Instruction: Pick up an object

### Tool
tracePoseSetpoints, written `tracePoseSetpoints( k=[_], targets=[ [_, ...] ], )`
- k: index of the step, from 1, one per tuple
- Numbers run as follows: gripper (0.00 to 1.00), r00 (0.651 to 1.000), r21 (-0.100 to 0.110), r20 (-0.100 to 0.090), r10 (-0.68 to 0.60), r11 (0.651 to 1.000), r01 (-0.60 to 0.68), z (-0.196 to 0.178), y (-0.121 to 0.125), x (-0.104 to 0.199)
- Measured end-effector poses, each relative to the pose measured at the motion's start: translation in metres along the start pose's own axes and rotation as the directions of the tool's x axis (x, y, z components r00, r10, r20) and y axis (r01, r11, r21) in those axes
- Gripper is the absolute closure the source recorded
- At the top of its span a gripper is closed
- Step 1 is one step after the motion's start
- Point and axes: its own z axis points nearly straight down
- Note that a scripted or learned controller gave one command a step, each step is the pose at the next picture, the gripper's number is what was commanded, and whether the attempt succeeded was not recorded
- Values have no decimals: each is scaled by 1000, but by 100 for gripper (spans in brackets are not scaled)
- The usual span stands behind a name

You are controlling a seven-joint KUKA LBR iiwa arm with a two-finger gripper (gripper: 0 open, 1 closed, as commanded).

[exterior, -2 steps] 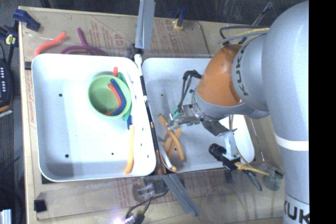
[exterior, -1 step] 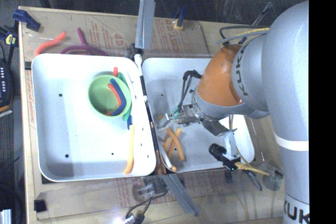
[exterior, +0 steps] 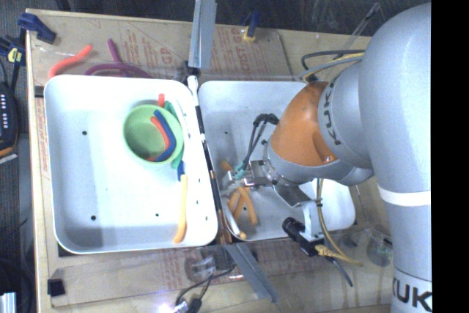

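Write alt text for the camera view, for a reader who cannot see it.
A grey arm with an orange band reaches from the right into the right bin, its gripper low over an orange object near the bin's left wall. The left bin holds a green bowl with red and blue pieces inside and a yellow stick along its right side.

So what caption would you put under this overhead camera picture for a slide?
KUKA arm reaching low into the right white bin near orange-handled pliers; green bowl sits in the left bin.
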Motion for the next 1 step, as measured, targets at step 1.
tracePoseSetpoints(
  k=[1],
  targets=[
    [100, 1000, 4, -8, -10, 1000, 10, -9, 1, 4]
  ],
)
